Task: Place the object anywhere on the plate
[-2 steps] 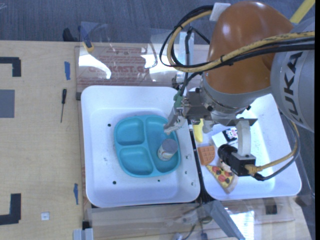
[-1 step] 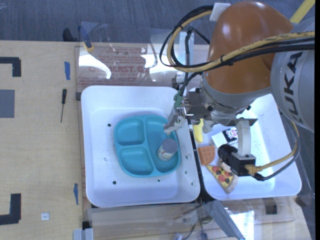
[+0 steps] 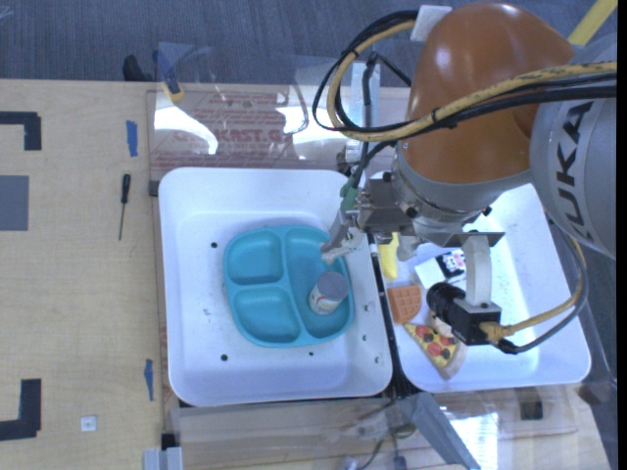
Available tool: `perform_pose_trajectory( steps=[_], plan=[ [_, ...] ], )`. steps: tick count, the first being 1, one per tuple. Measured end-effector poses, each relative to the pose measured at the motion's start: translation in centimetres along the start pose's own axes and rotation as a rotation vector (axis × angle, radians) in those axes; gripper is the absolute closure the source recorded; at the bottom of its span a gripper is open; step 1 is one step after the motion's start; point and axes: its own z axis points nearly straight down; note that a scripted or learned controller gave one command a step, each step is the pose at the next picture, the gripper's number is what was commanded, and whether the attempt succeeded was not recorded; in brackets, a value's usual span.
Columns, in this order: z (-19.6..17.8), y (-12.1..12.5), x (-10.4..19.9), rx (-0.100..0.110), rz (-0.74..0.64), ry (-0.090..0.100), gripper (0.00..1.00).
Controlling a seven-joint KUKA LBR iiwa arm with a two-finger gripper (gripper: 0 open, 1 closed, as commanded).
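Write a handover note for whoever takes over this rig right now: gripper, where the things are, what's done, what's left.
Gripper: hangs over the right edge of the blue plate; open or shut cannot be told.
Things: the plate lies in the left bin. The small grey object sits in the plate's right compartment, just below the gripper. The right bin holds a waffle, a pizza slice and a yellow piece.
Done: the object appears to rest on the plate.
Left: check it is released, then lift the arm clear.
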Motion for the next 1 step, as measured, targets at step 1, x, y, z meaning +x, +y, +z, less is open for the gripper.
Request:
perform_pose_trajectory(
  steps=[1],
  plan=[
    [0.0,0.0,0.0,0.0,0.0,0.0,0.0]
  ],
)
